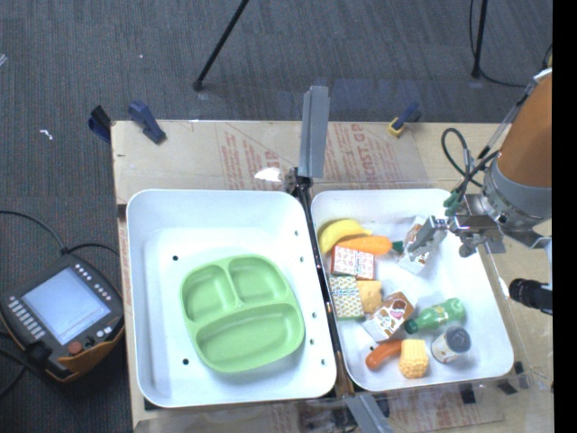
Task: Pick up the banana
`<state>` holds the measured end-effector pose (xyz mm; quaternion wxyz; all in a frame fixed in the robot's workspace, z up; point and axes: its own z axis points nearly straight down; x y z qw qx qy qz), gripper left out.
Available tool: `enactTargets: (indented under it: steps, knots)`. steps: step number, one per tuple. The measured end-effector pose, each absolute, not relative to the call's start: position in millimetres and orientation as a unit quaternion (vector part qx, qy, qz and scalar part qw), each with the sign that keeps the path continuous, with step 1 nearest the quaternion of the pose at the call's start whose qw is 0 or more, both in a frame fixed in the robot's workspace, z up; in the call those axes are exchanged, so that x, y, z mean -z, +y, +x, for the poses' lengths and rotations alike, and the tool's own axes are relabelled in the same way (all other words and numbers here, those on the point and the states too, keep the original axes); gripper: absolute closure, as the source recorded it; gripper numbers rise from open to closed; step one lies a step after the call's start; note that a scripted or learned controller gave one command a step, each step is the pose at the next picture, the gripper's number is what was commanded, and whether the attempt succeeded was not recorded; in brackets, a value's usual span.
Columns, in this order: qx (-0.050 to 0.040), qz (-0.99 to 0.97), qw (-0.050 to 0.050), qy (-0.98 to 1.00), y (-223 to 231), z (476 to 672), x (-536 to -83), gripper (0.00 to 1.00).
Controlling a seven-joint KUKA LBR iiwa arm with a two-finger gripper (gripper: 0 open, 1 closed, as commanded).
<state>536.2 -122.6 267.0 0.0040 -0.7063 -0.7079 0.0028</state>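
Banana is what we look for first, and we find it in the right bin, lying at that bin's upper left corner, close to the wall it shares with the left bin. It curves across the corner with an orange carrot pressed along its lower right side. Just below the two we see a small red and white box, and under that a patterned packet beside a yellow block. Farther down the bin lie a little carton, a green bottle, a grey can, a corn cob and an orange sausage-like piece. The left bin holds a green divided plate set near its middle. The arm comes in from the right, and the pincer hangs over the upper middle of the right bin, to the right of the carrot and apart from the banana. We cannot tell how far its fingers are spread, nor whether anything is caught between them, because the tip merges with a small pale object at that spot. Both bins rest on a cardboard-covered surface, with a handheld control screen on the floor to the left.
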Motion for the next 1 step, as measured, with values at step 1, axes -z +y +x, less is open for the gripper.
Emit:
enactTargets:
  steps: [1]
  knots:
    - [-0.0044,-0.784,0.005,-0.621,-63.0,604.4,-180.9,0.00]
